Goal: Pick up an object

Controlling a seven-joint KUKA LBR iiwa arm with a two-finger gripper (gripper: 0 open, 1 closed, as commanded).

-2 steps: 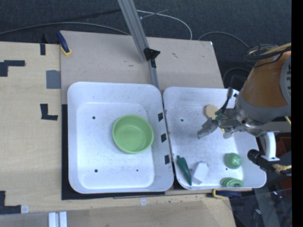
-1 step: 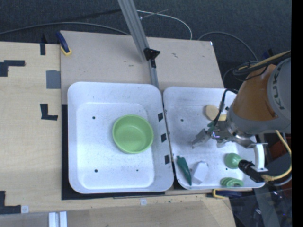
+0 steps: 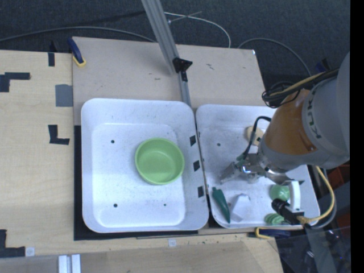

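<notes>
Objects in the right bin (image 3: 227,118) remain unpicked: your gripper (image 3: 230,174) hangs low there, its grip state impossible to read, nothing visibly held. Just beyond lie a dark green piece (image 3: 220,204) and a white scrap (image 3: 241,201); the green bowl (image 3: 160,161) sits in the left bin (image 3: 96,152)

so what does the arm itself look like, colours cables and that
The arm is a thick rounded grey body with a broad orange band above the wrist. A black cable loops along the wrist, and yellow and black cables run over the arm's upper side. The gripper is small, dark and metallic.
</notes>
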